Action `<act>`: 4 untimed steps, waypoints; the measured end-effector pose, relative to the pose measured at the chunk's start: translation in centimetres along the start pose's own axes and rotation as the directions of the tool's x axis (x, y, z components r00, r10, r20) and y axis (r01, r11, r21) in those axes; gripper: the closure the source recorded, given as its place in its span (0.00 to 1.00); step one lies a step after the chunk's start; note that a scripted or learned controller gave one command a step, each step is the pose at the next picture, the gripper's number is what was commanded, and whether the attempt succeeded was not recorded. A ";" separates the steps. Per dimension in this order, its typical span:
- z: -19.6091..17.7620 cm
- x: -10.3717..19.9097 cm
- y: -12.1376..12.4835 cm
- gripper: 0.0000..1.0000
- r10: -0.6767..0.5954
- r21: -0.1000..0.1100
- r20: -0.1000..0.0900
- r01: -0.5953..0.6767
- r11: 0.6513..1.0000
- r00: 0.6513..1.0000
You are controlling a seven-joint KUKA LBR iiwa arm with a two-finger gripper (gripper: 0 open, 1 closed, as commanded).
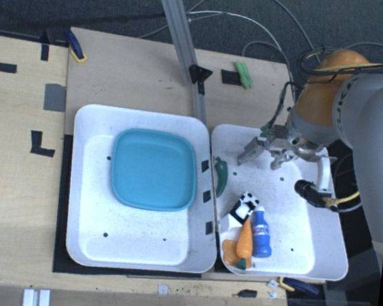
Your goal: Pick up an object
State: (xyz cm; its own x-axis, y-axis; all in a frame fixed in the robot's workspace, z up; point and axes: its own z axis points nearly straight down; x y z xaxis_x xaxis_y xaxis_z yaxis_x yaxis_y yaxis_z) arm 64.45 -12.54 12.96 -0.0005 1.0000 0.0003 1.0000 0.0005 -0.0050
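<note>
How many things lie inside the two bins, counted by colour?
Turquoise: 1, plate
Blue: 1, bottle
Orange: 1, carrot toy
Black and white: 1, small toy
Dark green: 1, piece at the divider
Total: 5

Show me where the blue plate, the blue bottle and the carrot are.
blue plate [153, 169], camera view, middle of its flat face, in the left bin.
blue bottle [260, 236], camera view, middle of its body, in the right bin.
carrot [245, 244], camera view, its orange body, beside the bottle.
</note>
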 end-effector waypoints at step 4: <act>-9.0 5.0 -3.3 1.00 -0.003 -0.005 -0.001 0.003 1.000 1.000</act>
State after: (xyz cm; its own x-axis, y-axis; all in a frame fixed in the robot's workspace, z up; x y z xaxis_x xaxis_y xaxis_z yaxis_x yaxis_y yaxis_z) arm 61.21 -7.60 22.00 -0.0032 1.0000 0.0010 1.0000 0.0032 -0.0004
